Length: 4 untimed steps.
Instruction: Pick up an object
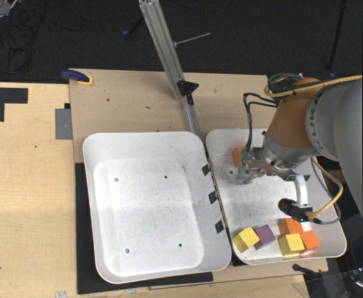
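Observation:
My gripper (pixel 246 172) reaches down into the right bin (pixel 231 141) near its back left part. An orange block (pixel 237 155) lies just beside and behind the fingers, partly hidden by them. I cannot make out whether it sits between them. Near the bin's front edge lie a yellow block (pixel 246 238), a purple block (pixel 265 234), another yellow block (pixel 291 244) and two orange blocks (pixel 290 226), (pixel 310 239). The arm's orange band and grey body cover the bin's right side.
The left bin (pixel 147 203) stands beside the right one, joined by black clips (pixel 212 197). A slanted metal rail (pixel 165 48) rises behind the bins. A black cable with a connector (pixel 293 208) hangs over the right bin.

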Tool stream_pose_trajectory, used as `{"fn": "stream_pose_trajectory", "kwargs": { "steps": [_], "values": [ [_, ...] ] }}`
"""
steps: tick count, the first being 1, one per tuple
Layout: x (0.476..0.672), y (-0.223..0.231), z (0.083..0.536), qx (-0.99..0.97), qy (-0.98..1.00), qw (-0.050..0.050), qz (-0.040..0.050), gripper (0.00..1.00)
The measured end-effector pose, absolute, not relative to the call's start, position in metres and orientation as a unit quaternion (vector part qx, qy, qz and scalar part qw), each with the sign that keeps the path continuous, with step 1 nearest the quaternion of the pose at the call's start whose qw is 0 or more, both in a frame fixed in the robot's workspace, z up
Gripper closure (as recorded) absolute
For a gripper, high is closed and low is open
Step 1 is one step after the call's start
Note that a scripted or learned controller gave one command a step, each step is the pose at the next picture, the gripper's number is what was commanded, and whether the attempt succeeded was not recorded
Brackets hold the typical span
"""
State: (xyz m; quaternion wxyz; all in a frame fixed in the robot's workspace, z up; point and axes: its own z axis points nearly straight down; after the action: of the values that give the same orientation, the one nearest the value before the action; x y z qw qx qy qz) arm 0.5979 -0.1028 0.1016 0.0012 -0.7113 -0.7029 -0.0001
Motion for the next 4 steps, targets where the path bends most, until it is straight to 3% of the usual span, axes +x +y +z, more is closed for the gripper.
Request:
{"fn": "stream_pose_trajectory", "kwargs": {
  "steps": [3, 4],
  "values": [
    [0.605, -0.099, 0.279, -0.707, -0.707, -0.001, -0.0008, 1.00],
    [0.602, -0.046, 0.258, -0.706, -0.708, 0.002, 0.0008, 1.00]
  ]
}}
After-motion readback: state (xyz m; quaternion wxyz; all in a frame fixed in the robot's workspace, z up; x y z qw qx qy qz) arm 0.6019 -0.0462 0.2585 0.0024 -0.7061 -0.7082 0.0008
